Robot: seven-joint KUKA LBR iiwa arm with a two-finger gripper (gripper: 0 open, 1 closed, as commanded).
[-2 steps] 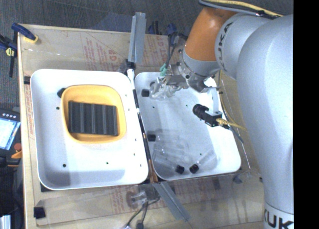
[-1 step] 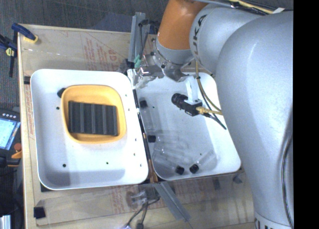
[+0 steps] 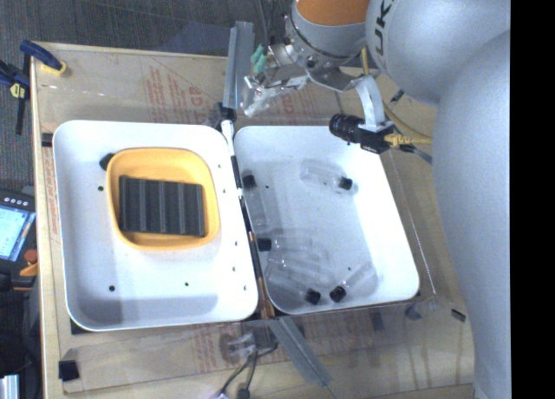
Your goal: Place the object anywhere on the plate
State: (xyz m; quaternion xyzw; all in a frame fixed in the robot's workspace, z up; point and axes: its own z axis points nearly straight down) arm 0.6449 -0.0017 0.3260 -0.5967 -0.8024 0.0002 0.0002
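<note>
A yellow plate [image 3: 160,160] with a dark ridged centre lies in the left white bin [image 3: 78,241]. Several clear plastic tubes with black caps lie in the right bin [image 3: 395,241]: one near the back [image 3: 323,175], one along the left wall [image 3: 257,208], and a cluster at the front [image 3: 314,272]. My gripper [image 3: 260,87] hangs over the bench behind the bins, above the gap between them and off the plate's far right corner. Something pale and glassy shows at its tip, too unclear to name.
The grey arm [image 3: 434,33] covers the upper right. A black fitting with a cable [image 3: 359,133] juts over the right bin's back edge. A blue clamp [image 3: 43,56] sits at the bench's far left corner, and a small screen [image 3: 10,232] at the left edge.
</note>
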